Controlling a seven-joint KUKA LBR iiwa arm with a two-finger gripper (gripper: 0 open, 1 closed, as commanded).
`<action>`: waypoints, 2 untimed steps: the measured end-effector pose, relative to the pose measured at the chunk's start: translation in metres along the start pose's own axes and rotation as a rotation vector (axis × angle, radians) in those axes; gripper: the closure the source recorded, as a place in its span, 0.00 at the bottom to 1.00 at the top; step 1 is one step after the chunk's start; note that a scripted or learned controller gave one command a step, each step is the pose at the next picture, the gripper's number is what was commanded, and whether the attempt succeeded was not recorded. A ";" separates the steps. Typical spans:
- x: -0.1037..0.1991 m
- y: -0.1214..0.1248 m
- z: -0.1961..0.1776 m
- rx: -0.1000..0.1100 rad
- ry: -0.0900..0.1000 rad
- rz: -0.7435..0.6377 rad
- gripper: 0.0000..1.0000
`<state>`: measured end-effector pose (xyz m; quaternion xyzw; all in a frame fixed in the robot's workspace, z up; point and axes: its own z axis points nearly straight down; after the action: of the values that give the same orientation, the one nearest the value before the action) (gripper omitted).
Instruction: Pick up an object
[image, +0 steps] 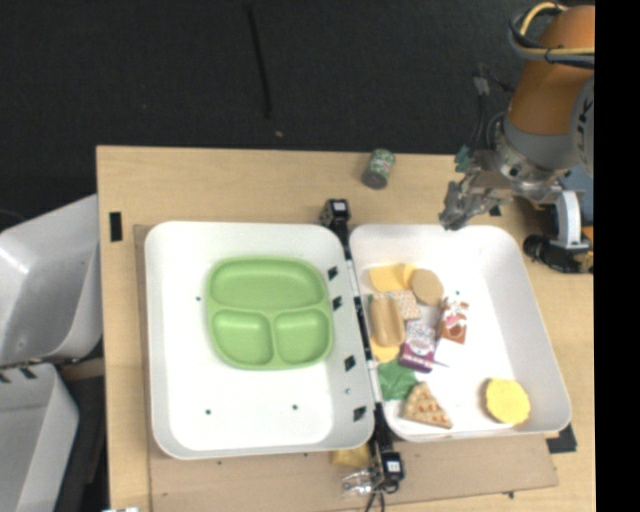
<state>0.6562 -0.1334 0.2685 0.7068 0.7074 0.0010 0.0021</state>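
Observation:
The right bin (520, 300) holds several toy food pieces: a yellow cheese wedge (388, 277), a tan cookie (427, 287), a hot dog bun (385, 320), a purple packet (420, 345), a small red-and-white carton (455, 325), a green leaf (396, 381), a pizza slice (428, 407) and a yellow round piece (507, 401). My gripper (462, 213) hangs above the bin's far rim, apart from all of them, with nothing seen between its fingers. The arm's orange band (548, 100) is at the upper right.
The left bin (180, 400) carries a green divided plate (268, 312). A small grey-green can (379, 168) lies on the bench behind the bins. Black clips (336, 211) sit along the seam between the bins. A white object (40, 290) stands at the left.

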 end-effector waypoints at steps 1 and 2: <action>0.052 -0.071 0.053 0.013 0.004 -0.005 1.00; 0.104 -0.030 0.001 -0.002 0.001 -0.006 1.00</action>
<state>0.6265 -0.0295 0.2669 0.7045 0.7097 0.0023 0.0025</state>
